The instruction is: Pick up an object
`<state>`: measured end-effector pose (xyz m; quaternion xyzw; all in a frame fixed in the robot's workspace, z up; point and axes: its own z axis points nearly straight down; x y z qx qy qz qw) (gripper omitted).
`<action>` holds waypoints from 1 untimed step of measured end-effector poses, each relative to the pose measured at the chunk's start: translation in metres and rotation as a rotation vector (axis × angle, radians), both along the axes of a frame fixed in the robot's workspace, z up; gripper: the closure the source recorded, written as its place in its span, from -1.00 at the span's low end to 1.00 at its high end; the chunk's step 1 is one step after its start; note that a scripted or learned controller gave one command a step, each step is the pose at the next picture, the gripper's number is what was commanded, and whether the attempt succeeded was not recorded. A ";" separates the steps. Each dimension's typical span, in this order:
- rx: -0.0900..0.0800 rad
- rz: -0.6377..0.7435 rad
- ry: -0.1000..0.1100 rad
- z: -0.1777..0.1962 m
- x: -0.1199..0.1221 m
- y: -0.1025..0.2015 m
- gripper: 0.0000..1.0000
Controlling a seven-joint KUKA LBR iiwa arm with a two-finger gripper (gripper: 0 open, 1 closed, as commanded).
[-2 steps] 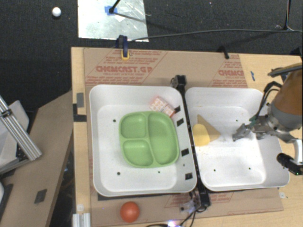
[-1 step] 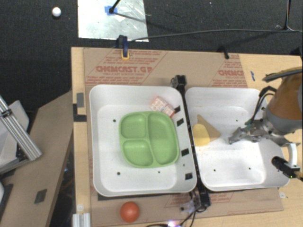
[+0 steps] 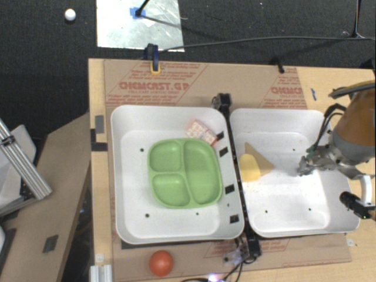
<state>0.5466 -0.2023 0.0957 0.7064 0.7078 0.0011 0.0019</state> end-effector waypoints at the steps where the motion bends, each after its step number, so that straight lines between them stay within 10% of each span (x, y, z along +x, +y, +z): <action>1: -0.001 0.002 -0.002 0.044 0.002 0.004 1.00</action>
